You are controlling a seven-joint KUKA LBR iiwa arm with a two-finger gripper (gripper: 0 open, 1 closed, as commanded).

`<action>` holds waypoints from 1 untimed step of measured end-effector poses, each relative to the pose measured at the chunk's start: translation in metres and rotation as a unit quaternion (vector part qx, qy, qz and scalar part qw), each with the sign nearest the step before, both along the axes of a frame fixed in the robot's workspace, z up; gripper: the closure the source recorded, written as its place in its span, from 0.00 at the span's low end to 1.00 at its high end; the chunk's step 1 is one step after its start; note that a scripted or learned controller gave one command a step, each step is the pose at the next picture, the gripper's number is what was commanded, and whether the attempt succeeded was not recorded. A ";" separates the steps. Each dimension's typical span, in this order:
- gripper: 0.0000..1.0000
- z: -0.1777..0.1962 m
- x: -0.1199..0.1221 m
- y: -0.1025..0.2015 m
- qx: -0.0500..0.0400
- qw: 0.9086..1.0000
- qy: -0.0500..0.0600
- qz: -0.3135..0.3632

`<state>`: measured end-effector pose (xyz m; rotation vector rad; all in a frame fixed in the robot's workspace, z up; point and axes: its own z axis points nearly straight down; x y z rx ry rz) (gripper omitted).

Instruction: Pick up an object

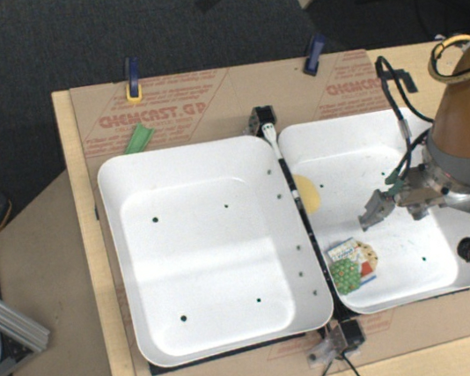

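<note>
Packet [353, 264] lies flat in right bin [427, 271], near its front-left corner, below and slightly left of claw [372, 215], apart from it. Yellow disc [308, 193] sits up and left of claw, against the bin's left wall. Claw hangs over mid right bin, tip pointing left, nothing between fingers; open or closed: can't tell. Left bin [146, 269] well left of claw. Both bins on table [84, 136]

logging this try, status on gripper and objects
Gripper over right bin, nothing seen in it. Colourful packet near bin's front left, yellow disc by divider. Path to both clear.
</note>
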<state>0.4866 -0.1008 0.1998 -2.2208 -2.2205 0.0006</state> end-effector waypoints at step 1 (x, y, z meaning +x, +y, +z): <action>0.00 0.180 -0.005 0.037 -0.001 1.000 -0.011 0.003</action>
